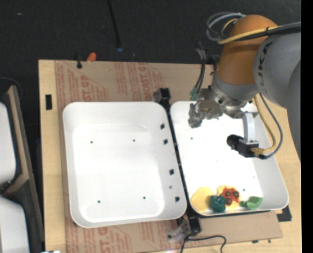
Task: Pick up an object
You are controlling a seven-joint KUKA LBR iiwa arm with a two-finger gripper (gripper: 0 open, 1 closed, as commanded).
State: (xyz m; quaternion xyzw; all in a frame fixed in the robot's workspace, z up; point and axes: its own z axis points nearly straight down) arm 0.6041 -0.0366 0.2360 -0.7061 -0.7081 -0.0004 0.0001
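Tool (196, 117) is seen near the right white bin's (209, 162) far edge; its state cannot be told. Nothing appears picked: the small yellow, red, teal and green objects (226, 198) lie well apart, at the near rim.

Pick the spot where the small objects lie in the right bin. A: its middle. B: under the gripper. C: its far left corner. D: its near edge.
D: the objects cluster along the near edge of the right bin, apart from the gripper at the far end.
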